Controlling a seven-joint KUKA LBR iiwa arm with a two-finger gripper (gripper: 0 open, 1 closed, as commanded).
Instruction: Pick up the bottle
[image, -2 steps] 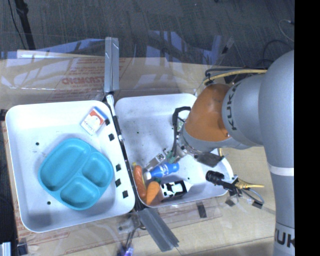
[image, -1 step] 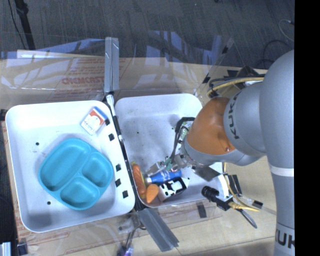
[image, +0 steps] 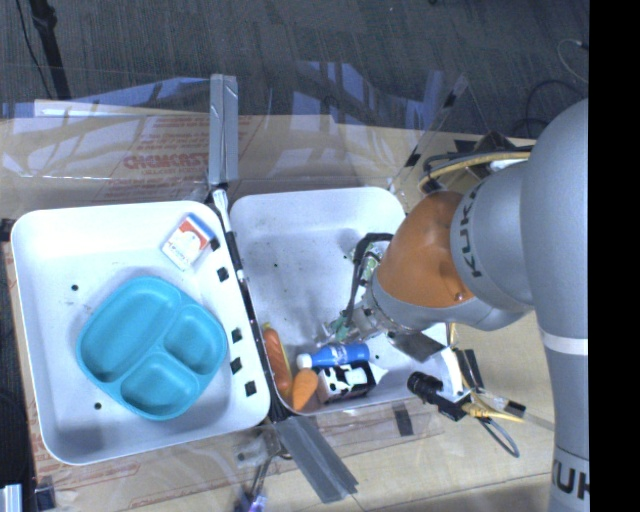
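- Your arm (image: 470, 260) comes in from 3 o'clock, its orange band bulking over the right bin (image: 300, 215).
- The gripper (image: 352, 322) points down into that bin, toward its 6 o'clock end; you cannot tell from here how far apart it stands, since the wrist and cabling hide the tips.
- The bottle (image: 338, 356), white with a blue body, lies on its side in the right bin, just below the gripper at about 6 o'clock from it. Nothing in the view shows it being gripped.
- Touching the bottle on its 6 o'clock side you have a black-and-white patterned object (image: 350, 379).
- At 9 o'clock from the bottle lies an orange, sausage-shaped item (image: 274, 358) against the bin's left wall, and a second orange piece (image: 304, 390) sits just beside the patterned object.
- In the left bin (image: 60, 250) you see a light blue divided tray (image: 150, 345) resting near the middle, tilted on the diagonal.
- At 12 o'clock from that tray, near the bin's upper right corner, lies a small white card or packet with red and blue print (image: 187, 243), well apart from the tray.
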